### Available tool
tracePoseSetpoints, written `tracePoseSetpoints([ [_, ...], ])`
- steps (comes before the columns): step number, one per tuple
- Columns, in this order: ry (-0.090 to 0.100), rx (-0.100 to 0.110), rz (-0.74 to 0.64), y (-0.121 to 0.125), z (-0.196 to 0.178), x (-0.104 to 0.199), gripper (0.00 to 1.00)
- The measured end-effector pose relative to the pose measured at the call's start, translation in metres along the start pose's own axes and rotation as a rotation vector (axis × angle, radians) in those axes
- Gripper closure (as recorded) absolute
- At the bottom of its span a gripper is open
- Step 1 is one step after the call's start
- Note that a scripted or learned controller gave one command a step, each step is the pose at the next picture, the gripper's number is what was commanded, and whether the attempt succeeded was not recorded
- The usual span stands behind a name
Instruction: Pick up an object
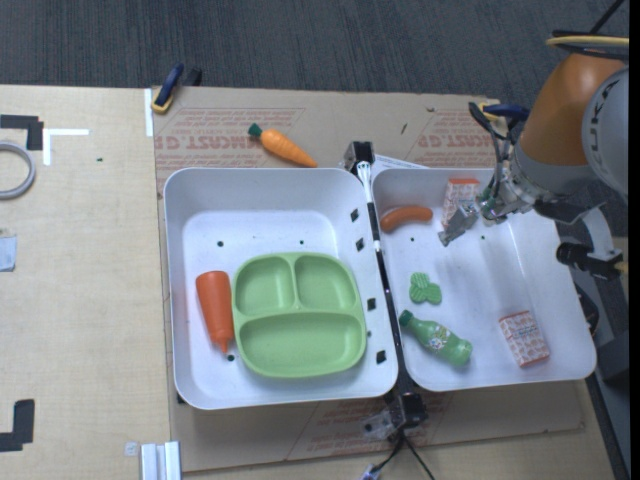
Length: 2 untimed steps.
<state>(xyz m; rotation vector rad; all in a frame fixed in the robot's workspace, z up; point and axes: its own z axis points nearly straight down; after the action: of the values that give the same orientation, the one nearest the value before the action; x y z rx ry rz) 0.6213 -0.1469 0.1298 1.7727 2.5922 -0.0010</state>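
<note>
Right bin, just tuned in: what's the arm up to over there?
The arm reaches in from the right, and its gripper hangs over the back of the right bin, beside the sausage and a small packet. Nothing shows between its fingers. The green bottle, green leaf piece and second packet lie untouched nearer the front.

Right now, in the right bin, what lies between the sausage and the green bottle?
In the camera view, a small green leafy toy lies between the sausage and the green bottle, apart from both.
</note>
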Motion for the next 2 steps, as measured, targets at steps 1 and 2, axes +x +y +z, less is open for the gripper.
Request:
tracePoseSetpoints([
  [1, 0.007, 0.011, -0.135, 0.042, 0.039, 0.027, 0.0],
  [2, 0.001, 0.0, -0.202, -0.021, -0.063, 0.115, 0.0],
])
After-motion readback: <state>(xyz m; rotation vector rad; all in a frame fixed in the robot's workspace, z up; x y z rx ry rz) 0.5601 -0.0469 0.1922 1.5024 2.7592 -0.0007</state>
